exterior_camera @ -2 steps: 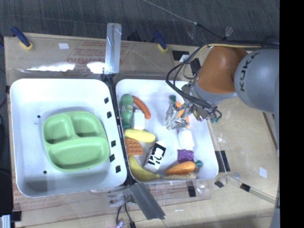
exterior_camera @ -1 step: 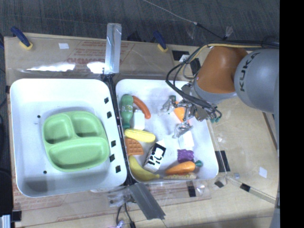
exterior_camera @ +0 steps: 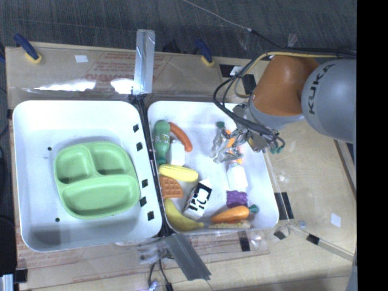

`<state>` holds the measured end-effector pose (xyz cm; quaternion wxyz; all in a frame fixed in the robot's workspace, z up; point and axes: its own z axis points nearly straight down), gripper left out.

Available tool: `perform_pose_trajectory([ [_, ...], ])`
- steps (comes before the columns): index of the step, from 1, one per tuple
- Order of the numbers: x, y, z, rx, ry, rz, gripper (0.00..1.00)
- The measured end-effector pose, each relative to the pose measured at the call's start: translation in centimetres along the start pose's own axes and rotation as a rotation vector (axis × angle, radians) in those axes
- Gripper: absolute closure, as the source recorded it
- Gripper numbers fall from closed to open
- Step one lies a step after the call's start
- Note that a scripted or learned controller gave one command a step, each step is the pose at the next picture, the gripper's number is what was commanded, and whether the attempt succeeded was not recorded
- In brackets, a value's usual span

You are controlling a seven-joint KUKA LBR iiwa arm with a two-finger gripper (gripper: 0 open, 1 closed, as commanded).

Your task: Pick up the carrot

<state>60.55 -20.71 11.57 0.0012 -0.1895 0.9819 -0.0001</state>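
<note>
The carrot, orange with a green stub at its right end, lies near the front edge of the right bin, just below a purple toy. My gripper hangs over the middle right of that bin, well behind the carrot and apart from it. Its metal fingers point down toward the bin floor, just above a white bottle-like item. Nothing shows between them.
The right bin also holds a green bottle, a red-orange sausage, a corn cob, a waffle, a banana and a black-and-white block. A green divided plate sits in the left bin.
</note>
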Motion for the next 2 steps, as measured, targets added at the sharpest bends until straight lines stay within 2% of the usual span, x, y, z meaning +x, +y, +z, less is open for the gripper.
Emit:
perform_pose_trajectory([
  [1,-2.1,9.6,-6.1,-0.001,-0.003,0.133,1.0],
  [2,4.5,5.8,-7.4,-0.001,0.003,-0.109,1.0],
])
